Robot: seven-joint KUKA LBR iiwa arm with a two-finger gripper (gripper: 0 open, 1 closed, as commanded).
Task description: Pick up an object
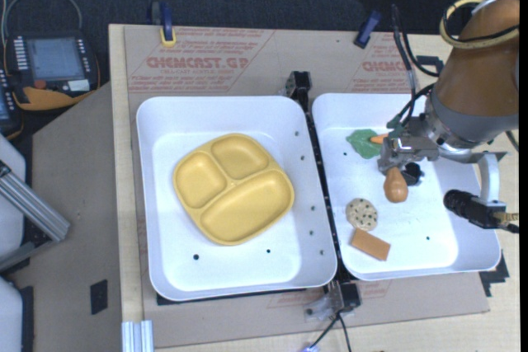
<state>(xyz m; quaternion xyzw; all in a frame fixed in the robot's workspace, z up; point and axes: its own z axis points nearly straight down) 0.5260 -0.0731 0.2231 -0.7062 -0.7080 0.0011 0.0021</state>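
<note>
— Where's the pincer (402, 154)?
— Low over the right bin (429, 255); whether it's open or closed, I cannot tell. A brown egg-shaped object (396, 185) sits just beneath it.
— Around that?
— Green piece (362, 143) beside it, cookie (361, 213) and tan block (370, 244) nearer the front. A yellow divided tray (233, 188) lies in the left bin (165, 177).

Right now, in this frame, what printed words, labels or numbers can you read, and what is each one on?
"CHEMCAST G.P": red print on the brown protective paper of the bench board, above the left bin. Smaller red lines around it are too blurred to read.
"CHEMC...": the same red print repeated above the right bin, cut off by the arm.
Handheld pendant screen at far left: too small to read.
</note>
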